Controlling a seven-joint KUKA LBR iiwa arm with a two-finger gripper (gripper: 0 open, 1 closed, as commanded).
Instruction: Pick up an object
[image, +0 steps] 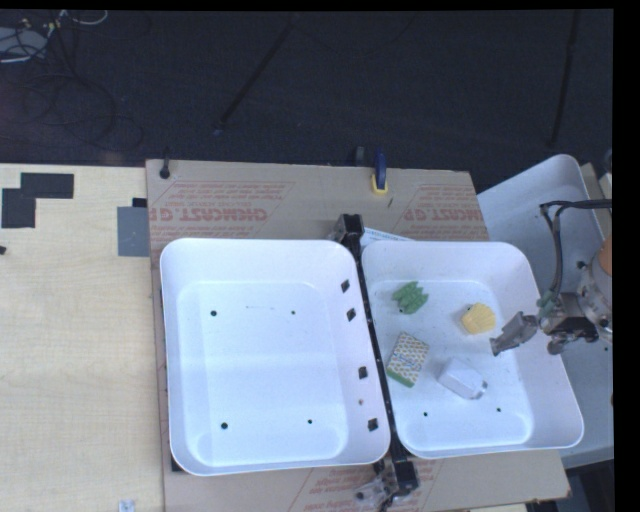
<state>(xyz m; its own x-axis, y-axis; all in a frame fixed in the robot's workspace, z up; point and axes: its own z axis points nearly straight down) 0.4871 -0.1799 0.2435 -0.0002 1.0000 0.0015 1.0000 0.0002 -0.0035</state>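
The right bin (545, 400) holds several small objects: a green crumpled piece (410, 297), a yellow lump (479, 319), a green-and-white patterned block (407, 359) and a pale grey-white piece (462, 381). My gripper (530, 342) hangs over the right side of this bin, just right of the yellow lump and above and to the right of the pale piece. Its fingers (510, 335) stand apart and open, with nothing between them.
The left bin (180, 300) sits beside the right one, joined by a black clamp strip (362, 330). Both rest on a cardboard sheet (260, 205) on the wooden bench. A cable (556, 250) loops near the arm at the right.
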